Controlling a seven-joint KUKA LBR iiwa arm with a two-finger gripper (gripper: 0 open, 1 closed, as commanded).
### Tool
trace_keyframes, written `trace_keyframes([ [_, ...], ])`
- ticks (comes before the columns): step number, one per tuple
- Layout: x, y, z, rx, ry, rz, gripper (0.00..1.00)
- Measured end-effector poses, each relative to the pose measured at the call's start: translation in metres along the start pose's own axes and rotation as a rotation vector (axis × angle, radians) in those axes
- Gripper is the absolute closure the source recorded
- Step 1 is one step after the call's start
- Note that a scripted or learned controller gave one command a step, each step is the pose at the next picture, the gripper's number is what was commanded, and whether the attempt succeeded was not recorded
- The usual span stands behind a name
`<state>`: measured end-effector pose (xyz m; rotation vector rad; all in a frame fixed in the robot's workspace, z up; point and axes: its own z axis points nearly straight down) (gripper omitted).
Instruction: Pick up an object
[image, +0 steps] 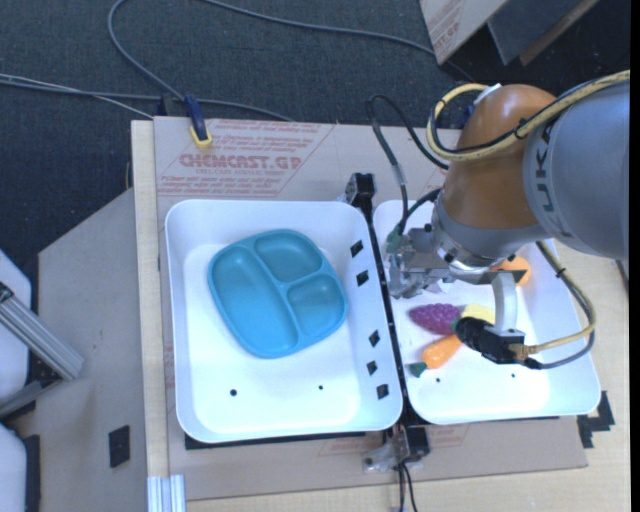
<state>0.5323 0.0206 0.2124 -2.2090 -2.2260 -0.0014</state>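
Note:
In the right bin (500, 400) lie a purple grape bunch (434, 317), an orange toy carrot (439, 353) and a yellow piece (478, 314) partly under a black fitting. An orange object (516, 268) peeks out from behind the arm. My gripper (412, 274) hangs low over the bin's left side, just above and left of the grapes, with the grey and orange wrist towering over it. Nothing shows between its fingers.
The left bin (200, 380) holds a blue three-section plate (277, 291). A black divider with clips (372, 300) runs between the bins. Cables trail over the cardboard base (240, 155) and the dark floor behind it.

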Motion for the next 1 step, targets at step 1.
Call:
trace_keyframes([
  [1,0.0519,-0.0137,-0.0177,-0.004,-0.002,0.001,1.00],
])
